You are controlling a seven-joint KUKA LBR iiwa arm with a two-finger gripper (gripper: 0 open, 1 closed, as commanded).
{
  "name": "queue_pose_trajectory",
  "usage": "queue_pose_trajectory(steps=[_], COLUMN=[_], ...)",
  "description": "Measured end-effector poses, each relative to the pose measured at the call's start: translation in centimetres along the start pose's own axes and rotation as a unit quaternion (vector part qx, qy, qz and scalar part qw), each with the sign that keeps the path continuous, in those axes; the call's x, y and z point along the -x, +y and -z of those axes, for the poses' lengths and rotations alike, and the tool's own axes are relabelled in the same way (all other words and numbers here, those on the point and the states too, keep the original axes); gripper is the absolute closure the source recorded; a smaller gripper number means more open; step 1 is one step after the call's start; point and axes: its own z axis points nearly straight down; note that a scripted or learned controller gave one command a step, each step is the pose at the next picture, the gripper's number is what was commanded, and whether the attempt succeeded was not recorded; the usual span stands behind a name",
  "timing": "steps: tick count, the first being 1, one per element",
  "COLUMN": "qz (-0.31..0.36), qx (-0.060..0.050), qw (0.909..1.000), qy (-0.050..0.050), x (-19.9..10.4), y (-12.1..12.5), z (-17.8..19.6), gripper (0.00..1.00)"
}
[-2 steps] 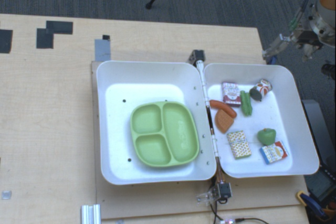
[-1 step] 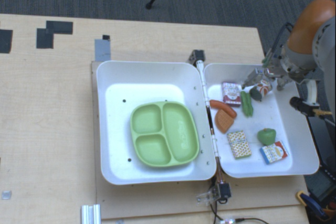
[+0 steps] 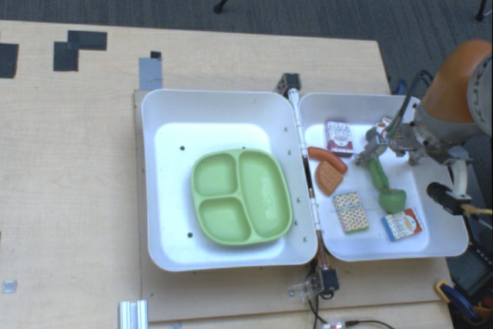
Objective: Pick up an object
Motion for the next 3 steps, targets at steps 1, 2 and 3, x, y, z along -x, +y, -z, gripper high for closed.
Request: queue_pose_trajectory(steps=[1, 2, 3], qz=[0.000, 0.001, 0.000], qx=[0.003, 0.000, 0.000], qw=[1.0000, 1.0000, 1.0000], qy=[-0.001, 0.000, 0.000], x=[0.0, -8.3, -16.4], y=[0.2, -3.9, -9.8], z=[1.1, 7.7, 9.9], gripper=[1.00, 1.00, 1.00])
